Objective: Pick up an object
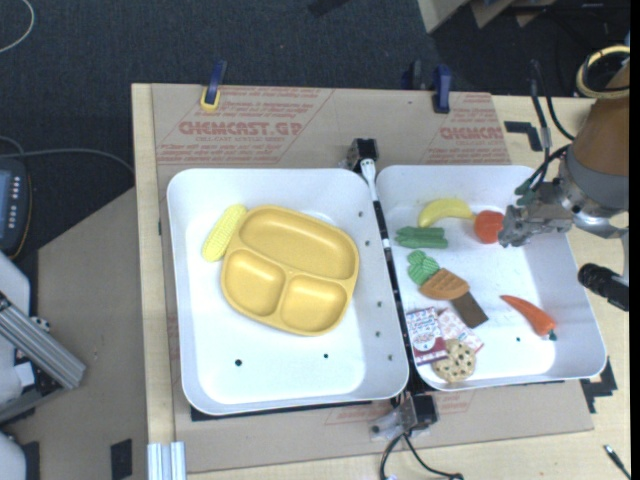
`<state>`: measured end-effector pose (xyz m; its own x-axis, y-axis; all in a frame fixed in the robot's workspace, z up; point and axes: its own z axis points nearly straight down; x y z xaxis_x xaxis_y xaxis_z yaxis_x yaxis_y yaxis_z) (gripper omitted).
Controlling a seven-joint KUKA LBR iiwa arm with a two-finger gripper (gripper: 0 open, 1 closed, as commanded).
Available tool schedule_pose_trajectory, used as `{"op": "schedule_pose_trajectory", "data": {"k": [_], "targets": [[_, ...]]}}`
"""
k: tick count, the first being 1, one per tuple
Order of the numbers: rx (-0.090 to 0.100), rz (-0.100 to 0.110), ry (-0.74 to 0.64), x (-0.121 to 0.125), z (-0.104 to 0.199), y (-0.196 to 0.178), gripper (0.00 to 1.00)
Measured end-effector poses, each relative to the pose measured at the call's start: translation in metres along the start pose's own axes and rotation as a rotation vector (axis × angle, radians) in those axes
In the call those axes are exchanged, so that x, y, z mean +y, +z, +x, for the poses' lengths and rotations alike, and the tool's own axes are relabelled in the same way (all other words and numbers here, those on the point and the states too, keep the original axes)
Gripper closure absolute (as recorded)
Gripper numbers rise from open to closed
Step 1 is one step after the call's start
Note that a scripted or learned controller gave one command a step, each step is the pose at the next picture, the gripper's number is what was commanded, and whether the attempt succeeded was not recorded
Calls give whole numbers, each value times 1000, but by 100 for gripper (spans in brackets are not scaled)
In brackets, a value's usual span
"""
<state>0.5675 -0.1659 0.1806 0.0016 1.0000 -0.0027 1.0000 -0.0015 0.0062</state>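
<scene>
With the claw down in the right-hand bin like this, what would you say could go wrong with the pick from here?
1. The claw sits right beside the red tomato; a round toy like that may roll away rather than be caught.
2. The banana lies close to the tomato, so it may get nudged too.
3. The claw is near the right bin's far wall, so a shoved item may jam there.

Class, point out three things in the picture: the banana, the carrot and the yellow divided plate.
banana [445, 210]: camera view, middle of its curved body.
carrot [528, 313]: camera view, middle of its orange body.
yellow divided plate [293, 238]: camera view, floor of its largest compartment.
</scene>
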Motion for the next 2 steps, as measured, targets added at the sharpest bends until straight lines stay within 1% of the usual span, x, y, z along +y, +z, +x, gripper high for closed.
{"op": "schedule_pose_trajectory", "data": {"k": [1, 2], "targets": [[0, -1, -2, 2, -1, -48, 100], [6, 9, -8, 0, 58, -38, 100]]}}
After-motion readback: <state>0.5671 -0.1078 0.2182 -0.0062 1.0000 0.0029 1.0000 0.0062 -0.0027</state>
